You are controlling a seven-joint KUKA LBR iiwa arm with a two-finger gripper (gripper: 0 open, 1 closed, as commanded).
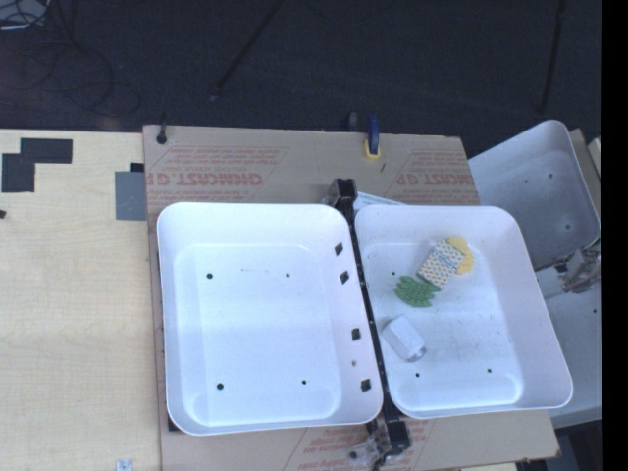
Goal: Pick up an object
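Aim for the white block [402, 338], which lies apart from the green leaf [416, 291] and the checked packet [444, 260]; your pincer's state I cannot tell.

Partly hidden yellow item [465, 255] behind patterned packet [441, 262], pale object [402, 338] too blurred to identify, clamp [385, 451] cut by bottom edge

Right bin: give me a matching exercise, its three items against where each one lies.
Items:
1. green piece
2. yellow patterned packet
3. white block

Places:
A. lowest of the three in the view
B. highest of the three in the view
C. between the other two

Pairs: 1-C; 2-B; 3-A
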